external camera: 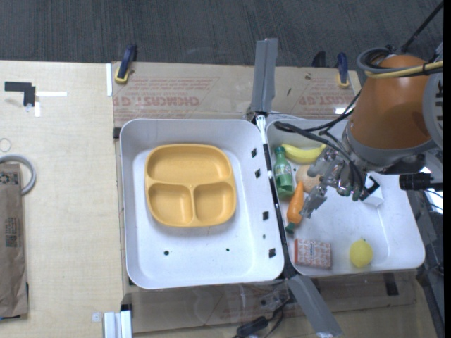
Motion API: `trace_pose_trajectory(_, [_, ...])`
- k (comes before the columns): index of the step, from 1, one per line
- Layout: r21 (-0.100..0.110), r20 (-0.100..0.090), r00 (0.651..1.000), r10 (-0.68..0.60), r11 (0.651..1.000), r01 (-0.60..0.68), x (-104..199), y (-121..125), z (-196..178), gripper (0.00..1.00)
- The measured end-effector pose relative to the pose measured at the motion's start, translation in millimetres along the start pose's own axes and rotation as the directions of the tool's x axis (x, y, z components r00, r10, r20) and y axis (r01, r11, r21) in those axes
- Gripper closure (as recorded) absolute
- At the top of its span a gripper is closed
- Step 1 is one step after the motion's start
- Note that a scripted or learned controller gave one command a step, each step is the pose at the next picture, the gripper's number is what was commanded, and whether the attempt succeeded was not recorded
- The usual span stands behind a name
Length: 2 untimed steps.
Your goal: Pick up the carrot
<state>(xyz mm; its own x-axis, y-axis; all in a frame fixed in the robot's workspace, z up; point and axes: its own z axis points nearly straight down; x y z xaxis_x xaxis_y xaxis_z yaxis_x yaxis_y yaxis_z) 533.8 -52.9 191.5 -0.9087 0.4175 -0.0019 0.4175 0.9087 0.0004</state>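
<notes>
Right bin's left wall: carrot (296, 203), beside green bottle (283, 173)
Back edge: banana (304, 153)
Front edge: red box (312, 253), lemon (361, 253)
Gripper (317, 197): touching carrot; opening unclear

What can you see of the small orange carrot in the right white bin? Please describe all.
The small orange carrot is a short, tapered piece, smooth and perhaps plastic, with a dark green tip at its lower end. It lies nearly lengthwise near the left wall of the right white bin, below the green bottle. The gripper hangs close at its right; whether it touches the carrot cannot be told.
</notes>
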Motion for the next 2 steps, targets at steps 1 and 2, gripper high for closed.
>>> trace_pose_trajectory(1, [-0.001, 0.001, 0.998, -0.062, 0.998, 0.062, 0.3, 65.8, -80.4, 0.00])
trace_pose_trajectory(2, [0.000, -0.002, 0.988, -0.157, 0.988, 0.157, 28.4, 23.1, 0.2, 0.00])
